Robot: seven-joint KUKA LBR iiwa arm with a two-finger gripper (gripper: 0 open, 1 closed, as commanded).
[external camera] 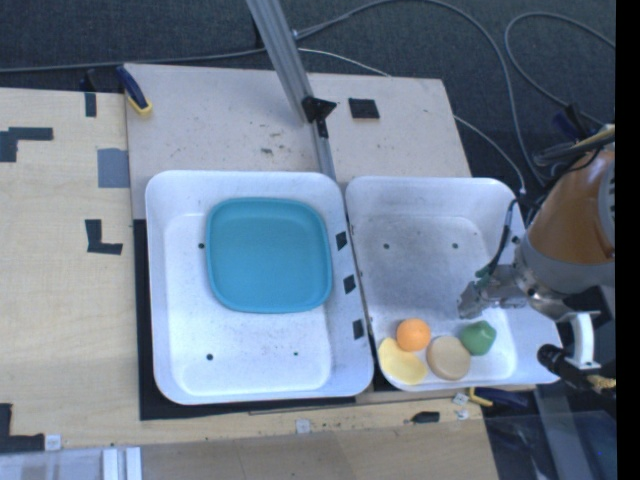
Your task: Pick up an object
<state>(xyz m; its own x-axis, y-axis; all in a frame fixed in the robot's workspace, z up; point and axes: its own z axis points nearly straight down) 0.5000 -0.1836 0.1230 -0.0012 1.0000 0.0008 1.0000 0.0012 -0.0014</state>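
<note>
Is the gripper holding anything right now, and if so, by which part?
Cannot be told for sure. The gripper sits low in the right bin, just above the green object, but nothing is visibly between its fingers.

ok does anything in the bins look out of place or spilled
Nothing looks spilled or damaged. The blue plate lies flat in the left bin. The orange ball, yellow piece, tan piece and green piece sit bunched in the right bin's near corner, beside the gripper.

Four small objects (440, 348), right bin's (420, 228) near corner
</note>
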